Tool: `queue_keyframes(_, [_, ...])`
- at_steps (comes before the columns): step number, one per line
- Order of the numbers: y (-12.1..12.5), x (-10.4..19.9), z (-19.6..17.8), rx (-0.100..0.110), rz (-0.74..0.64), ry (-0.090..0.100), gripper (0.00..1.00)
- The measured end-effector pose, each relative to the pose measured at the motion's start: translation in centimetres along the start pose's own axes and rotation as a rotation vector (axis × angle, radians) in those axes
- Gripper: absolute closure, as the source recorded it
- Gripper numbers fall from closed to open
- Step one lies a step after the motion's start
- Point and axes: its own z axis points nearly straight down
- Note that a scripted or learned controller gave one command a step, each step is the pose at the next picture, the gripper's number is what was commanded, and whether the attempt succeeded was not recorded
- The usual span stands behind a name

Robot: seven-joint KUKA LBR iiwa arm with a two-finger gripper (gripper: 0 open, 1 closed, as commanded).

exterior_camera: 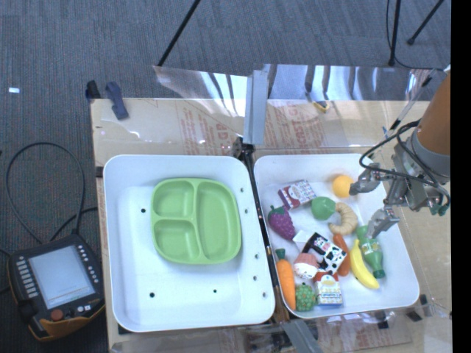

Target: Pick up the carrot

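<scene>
Orange carrot with a green top, lying lengthwise near the front-left corner of the right bin, leafy end toward the back, seemingly touching neighbouring toys

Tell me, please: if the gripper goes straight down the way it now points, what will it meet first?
Probably the green bottle beside the banana, directly under the gripper. Depth is unclear from this slanted view. The carrot lies far off that line, at the bin's near-left corner.

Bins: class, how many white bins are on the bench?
2. The left bin holds a green plate. The right bin holds the toy food, including the carrot.
</scene>
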Motion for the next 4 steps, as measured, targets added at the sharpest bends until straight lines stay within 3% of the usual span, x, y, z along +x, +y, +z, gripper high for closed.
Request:
queue_keyframes(1, [0.0,-0.4,0.2,0.002,-0.014,-0.004,0.0])
queue_keyframes(2, [0.5,-6.2,8.5,-0.001,-0.21,-0.003,0.0])
queue_keyframes(3, [-4.2,-3.8,12.2,0.0,-0.181,-0.005,0.0])
queue_keyframes(4, [-1.3,-9.3,14.9,-0.001,-0.222,-0.004,0.0])
